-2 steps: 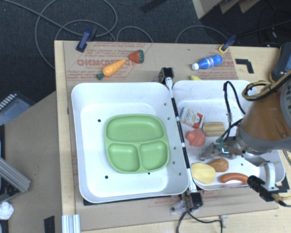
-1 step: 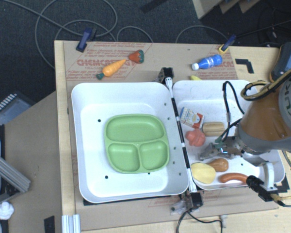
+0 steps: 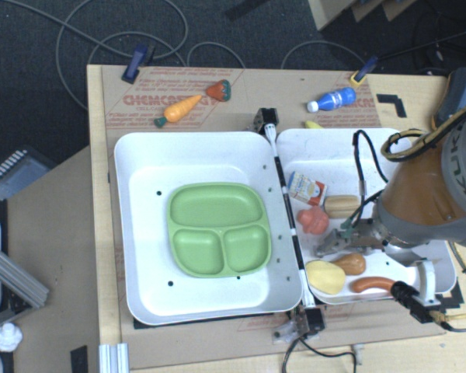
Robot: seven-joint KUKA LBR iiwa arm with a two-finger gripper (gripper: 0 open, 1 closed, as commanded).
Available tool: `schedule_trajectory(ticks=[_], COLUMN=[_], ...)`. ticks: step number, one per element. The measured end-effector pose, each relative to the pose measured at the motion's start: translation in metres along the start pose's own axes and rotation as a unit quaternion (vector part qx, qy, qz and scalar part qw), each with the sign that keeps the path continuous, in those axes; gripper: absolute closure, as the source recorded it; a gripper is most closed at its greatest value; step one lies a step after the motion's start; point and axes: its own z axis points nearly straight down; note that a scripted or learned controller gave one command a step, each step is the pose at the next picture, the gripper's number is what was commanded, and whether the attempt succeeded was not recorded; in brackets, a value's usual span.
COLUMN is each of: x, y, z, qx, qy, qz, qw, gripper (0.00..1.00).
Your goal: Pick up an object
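Hovering the gripper [image 3: 340, 240] low inside the right bin [image 3: 334, 142], toward its front edge, just beside the pink ball [image 3: 314, 221] and near the brown potato [image 3: 351, 264]. Showing nothing lifted: ball, potato, yellow lemon [image 3: 326, 277] and sausage [image 3: 370, 285] all lying on the bin floor. Grip state: not telling from here. Leaving the whole pick to do.

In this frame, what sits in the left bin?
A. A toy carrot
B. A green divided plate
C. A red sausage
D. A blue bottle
B. The green divided plate lies alone in the middle of the left bin; the blue bottle and toy carrot lie on the bench behind the bins, and the red sausage lies in the right bin.
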Motion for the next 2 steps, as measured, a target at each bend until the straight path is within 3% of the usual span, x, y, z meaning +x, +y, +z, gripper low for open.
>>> schedule_trajectory(ticks=[2], x=[0.0001], y=[0.0001], z=[0.0], qx=[-0.001], qy=[0.0], qz=[0.0], qw=[1.0], gripper=[0.0])
